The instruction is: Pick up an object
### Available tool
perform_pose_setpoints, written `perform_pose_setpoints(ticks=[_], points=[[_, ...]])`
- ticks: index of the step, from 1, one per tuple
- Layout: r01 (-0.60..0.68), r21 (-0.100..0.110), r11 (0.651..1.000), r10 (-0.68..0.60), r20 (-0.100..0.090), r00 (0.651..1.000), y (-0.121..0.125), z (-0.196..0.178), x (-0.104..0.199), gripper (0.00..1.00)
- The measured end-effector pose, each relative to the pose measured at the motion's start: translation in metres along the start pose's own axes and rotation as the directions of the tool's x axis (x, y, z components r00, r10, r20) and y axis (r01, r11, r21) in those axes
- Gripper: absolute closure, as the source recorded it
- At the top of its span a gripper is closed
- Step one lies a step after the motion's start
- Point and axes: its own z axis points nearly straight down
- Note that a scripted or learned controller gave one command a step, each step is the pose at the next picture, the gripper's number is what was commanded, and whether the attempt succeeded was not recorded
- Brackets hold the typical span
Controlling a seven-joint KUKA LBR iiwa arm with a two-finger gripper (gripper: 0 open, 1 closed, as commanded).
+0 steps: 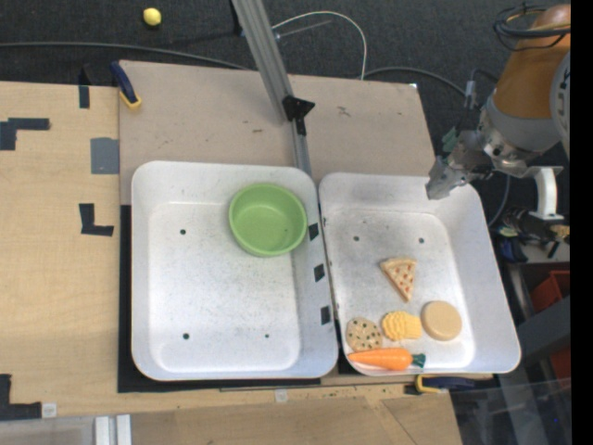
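A grey robot arm [528,91] with an orange band reaches in from three o'clock, its gripper [441,185] poised over the far right rim of the right bin [482,239], a shallow white tray speckled with dark scuffs; whether the pincer is released or clenched cannot be told. The toy foods cluster at the bin's five o'clock corner, well apart from the gripper: a triangular pizza slice [400,277] with a crusted edge, a smooth tan disc [442,321], a ridged yellow corn piece [401,324], a round dotted cookie [363,333] and a glossy orange carrot [382,359] lying against the near wall. In the left bin [167,323], a round green plastic bowl [268,219] sits at one o'clock.
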Motion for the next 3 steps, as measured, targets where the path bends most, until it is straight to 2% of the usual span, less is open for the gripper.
perform_pose_setpoints(ticks=[1, 2, 3], points=[[0.004, 0.004, 1.0, -0.004, -0.001, 1.0, -0.003, 0.009, 0.053, 1.0], [0.006, 0.002, 1.0, -0.006, -0.002, 1.0, 0.005, -0.002, 0.107, 1.0], [0.006, 0.004, 1.0, -0.006, -0.002, 1.0, -0.001, -0.002, 0.162, 1.0]])
